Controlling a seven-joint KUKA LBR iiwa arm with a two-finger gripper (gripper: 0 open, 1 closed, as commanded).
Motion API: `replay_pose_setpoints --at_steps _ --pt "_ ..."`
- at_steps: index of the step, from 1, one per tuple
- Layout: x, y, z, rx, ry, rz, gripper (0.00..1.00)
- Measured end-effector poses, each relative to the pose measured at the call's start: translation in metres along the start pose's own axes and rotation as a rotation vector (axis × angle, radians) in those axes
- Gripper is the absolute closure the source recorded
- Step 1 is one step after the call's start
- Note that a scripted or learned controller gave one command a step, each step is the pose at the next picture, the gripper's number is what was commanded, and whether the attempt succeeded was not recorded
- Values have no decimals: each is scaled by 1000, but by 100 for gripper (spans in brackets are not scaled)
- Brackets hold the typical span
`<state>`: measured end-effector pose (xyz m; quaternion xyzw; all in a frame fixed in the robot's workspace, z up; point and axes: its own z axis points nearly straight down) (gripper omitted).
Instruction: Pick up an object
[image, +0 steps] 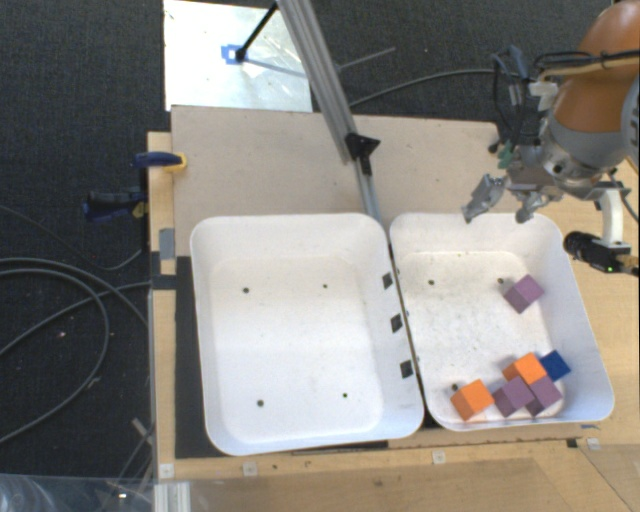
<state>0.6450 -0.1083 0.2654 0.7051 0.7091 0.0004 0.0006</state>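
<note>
I see my pincer (504, 203) spread wide and holding nothing, hovering over the far rim of the right shallow white plastic bin (580, 300). Just below it lies a lone purple cube (523, 293); well below sit the clustered orange, purple and blue cubes (512, 389).

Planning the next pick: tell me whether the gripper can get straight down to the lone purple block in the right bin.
Probably yes. The gripper is open above the right bin, and the purple block lies apart from the corner cluster with bare floor around it.

Arm (600, 90) cut off at right edge
</note>
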Motion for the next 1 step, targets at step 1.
replay_pose_setpoints --at_steps 1 --pt "-89 -29 52 4 -4 13 0"
